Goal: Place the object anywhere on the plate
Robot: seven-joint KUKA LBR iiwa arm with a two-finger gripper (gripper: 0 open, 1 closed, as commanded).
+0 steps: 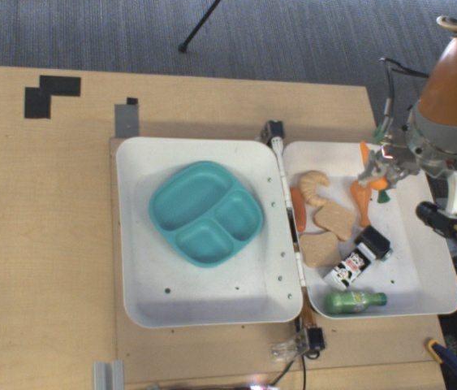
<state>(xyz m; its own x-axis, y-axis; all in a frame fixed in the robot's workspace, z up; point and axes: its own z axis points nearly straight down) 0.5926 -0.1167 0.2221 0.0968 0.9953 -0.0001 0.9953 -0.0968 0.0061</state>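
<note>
Over the right bin (pixel 431 242), seen from above, the gripper (pixel 380 171) hangs at the far side with an orange carrot (pixel 362 201) right beneath its tip. Whether the fingers are open, closed or gripping the carrot cannot be told from this slant. The carrot lies touching or just under the tip, its long axis running toward the near rim. Around it sit a croissant (pixel 312 184), two flat tan slices (pixel 334 218), a hot dog (pixel 297 208) by the divider, a black-and-white bottle (pixel 359 257) and a green bottle (pixel 356 301). The teal plate (pixel 204 213), with three compartments, rests in the left bin (pixel 147 291), well apart across the divider. Judged from this, the coming move is a lift and a carry leftward, and the plate offers ample room.
</note>
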